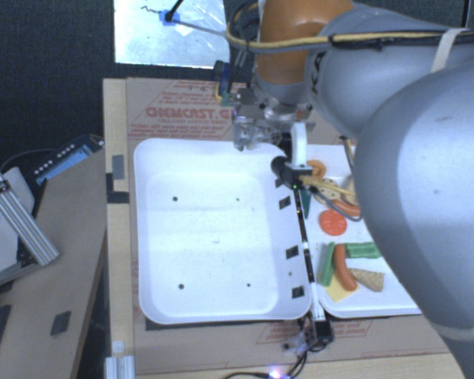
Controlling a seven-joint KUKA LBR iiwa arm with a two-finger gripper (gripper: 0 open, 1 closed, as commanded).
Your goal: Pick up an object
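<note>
toy food (344, 265) is lying in the right-hand bin (371, 311); your tool (249, 136), apart or together you cannot tell, is hovering short of it, needing to cross over.

The arm (411, 133) leans in over the right bin (375, 309), its wrist above the far rim of the left bin (213, 235), and the right bin holds a red tomato (332, 223), a sausage (344, 267) just beside a green pod (327, 264), a yellow slice (340, 292) and a tan wedge (370, 279).
</note>
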